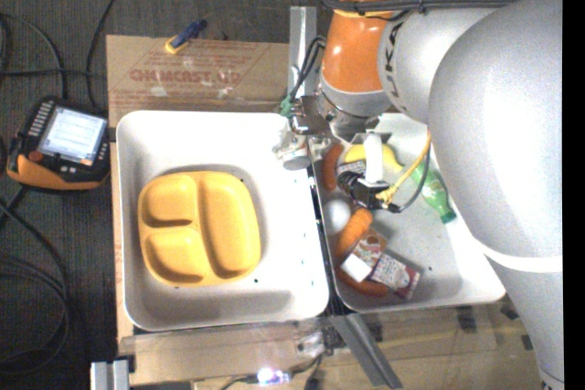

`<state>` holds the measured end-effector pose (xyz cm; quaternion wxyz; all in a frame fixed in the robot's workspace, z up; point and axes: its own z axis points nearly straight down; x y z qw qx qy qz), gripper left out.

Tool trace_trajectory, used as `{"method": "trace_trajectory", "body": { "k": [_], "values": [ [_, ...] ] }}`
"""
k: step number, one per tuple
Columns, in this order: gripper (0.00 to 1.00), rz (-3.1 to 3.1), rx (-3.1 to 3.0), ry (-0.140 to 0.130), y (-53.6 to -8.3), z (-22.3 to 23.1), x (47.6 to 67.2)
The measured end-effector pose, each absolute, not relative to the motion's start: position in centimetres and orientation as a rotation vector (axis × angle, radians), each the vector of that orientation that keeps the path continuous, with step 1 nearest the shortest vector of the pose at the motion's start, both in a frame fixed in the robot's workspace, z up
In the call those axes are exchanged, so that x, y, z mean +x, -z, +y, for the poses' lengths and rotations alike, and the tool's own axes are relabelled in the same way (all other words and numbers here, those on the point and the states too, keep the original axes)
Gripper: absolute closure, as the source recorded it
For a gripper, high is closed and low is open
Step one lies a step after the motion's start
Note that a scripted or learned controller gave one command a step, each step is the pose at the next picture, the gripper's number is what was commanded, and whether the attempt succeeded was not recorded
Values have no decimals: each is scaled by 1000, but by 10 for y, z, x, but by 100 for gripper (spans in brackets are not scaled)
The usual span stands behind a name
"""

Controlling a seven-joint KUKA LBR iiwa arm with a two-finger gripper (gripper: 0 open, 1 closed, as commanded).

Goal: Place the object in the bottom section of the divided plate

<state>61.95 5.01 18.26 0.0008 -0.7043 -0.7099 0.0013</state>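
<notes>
Leftmost, yellow divided plate (199,226) lies alone in the left bin (283,256), well left of the gripper (294,147) and lower in view, probably set there as a clear drop target; its sections bare. Gripper hangs over the seam between bins; wide or narrow, cannot tell, nothing seen held. Just right of it, right bin (457,269) pools the pick stock: carrot (356,229), white egg (338,213), yellow fruit (391,158), packet (388,271). Which one is the object, unclear
</notes>
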Motion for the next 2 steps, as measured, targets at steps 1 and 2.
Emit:
{"method": "trace_trajectory", "body": {
  "k": [1,2],
  "values": [
    [100,-2140,-2294,-7,-182,99,583],
    [0,-2140,-2295,-6,-182,99,583]
  ]
}}
